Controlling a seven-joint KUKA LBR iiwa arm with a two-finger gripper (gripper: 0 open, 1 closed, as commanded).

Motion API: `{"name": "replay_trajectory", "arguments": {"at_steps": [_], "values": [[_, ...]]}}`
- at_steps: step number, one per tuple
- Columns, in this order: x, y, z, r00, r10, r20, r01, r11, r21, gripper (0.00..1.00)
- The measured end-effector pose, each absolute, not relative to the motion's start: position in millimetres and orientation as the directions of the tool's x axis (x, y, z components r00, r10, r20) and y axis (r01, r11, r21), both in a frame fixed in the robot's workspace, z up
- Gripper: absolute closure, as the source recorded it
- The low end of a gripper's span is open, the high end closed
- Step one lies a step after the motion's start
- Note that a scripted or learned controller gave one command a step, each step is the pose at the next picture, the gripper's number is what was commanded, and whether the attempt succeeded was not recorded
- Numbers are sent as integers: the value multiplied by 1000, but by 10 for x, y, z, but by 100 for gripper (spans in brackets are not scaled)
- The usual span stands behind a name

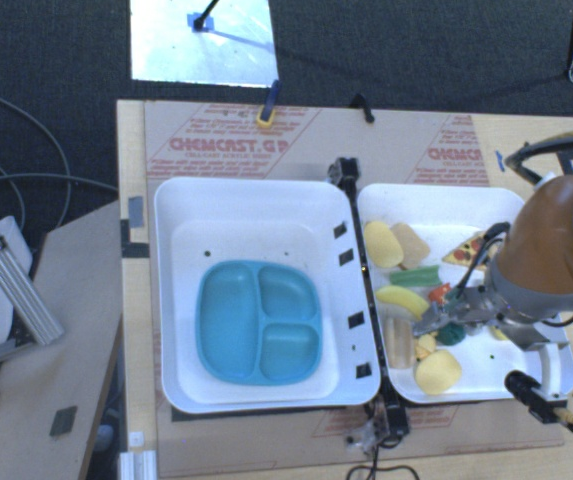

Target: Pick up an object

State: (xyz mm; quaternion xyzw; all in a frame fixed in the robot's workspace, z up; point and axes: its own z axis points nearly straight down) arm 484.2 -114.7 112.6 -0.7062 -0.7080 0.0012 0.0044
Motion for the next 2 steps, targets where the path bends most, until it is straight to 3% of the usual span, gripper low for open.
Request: {"name": "replay_trajectory", "arguments": {"at_steps": [1, 2], "values": [[4887, -1178, 1272, 0, 1000, 0, 1000, 0, 5, 100], [5188, 70, 1900, -8, 1000, -13, 1000, 8, 24, 100]]}}
